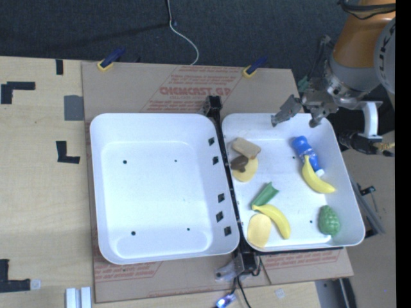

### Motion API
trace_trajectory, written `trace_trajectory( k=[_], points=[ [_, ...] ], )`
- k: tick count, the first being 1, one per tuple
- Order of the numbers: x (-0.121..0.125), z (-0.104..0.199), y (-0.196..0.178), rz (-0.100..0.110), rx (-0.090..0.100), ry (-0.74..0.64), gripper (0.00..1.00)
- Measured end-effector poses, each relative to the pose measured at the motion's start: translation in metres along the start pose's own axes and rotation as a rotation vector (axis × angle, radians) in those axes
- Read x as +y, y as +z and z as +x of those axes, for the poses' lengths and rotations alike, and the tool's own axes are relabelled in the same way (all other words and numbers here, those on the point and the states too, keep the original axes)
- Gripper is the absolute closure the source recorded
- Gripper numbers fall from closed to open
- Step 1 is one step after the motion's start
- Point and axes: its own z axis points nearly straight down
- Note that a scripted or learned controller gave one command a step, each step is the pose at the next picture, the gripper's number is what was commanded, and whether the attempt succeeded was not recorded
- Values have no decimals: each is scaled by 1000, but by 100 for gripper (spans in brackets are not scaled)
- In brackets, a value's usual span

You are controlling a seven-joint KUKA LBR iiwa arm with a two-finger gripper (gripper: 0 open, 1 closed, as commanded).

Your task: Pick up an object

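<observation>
Now, with the claw (300, 112) spread apart and bare above the right bin's (350, 191) far rim, lower straight over the blue bottle (302, 149) beside the banana (316, 178), then close.

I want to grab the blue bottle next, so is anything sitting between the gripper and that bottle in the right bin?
Nothing visible does. The gripper hangs open over the right bin's far edge, and only bare bin floor lies between it and the blue bottle. A banana touches the bottle's near end.

Open claw (300, 115) above right bin (347, 191), toys inside
</observation>
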Motion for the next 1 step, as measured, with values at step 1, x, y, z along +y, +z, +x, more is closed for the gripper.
trace_trajectory(
  k=[1],
  points=[
    [-38, 21, 100, 12, 3, 1, 0]
  ],
)
